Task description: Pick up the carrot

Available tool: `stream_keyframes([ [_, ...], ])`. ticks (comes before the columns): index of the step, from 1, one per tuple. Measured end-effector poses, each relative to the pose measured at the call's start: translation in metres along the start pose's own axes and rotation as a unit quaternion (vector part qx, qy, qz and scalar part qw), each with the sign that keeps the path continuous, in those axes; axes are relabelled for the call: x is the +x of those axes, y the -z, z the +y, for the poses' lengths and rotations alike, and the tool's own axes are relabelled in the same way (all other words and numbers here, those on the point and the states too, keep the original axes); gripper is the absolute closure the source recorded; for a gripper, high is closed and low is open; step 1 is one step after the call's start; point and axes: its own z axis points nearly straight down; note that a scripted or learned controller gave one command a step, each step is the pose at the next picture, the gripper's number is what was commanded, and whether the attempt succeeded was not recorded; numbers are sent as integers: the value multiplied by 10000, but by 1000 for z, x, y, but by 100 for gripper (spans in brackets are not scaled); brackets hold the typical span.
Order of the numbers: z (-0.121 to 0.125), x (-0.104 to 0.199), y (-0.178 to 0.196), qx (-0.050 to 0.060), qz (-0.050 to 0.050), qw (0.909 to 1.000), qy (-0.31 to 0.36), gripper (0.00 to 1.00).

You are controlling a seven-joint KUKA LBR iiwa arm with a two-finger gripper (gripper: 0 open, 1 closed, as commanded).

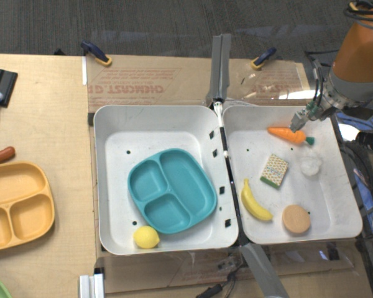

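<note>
An orange carrot (287, 135) with a green stem end lies at the back of the right bin (345, 191), pointing left. My gripper (299, 121) hangs just above and behind the carrot's middle, reaching down from the upper right. Its fingertips look close to the carrot, and nothing shows between them.
The right bin also holds a patterned sponge block (275, 170), a banana (255, 202), a round tan disc (296, 219) and a pale clump (310, 164). The left bin (109, 185) holds a teal divided plate (171, 190) and a lemon (146, 236). A yellow tray (15, 207) lies on the bench at left.
</note>
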Motion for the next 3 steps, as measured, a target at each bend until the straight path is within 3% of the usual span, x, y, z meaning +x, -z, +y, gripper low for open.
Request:
stream_keyframes([
  [1,0,0,0,1,2,10000,-1,0],
  [2,11,-17,-84,12,17,9953,971,0],
  [3,11,-18,-73,-2,3,9954,962,100],
])
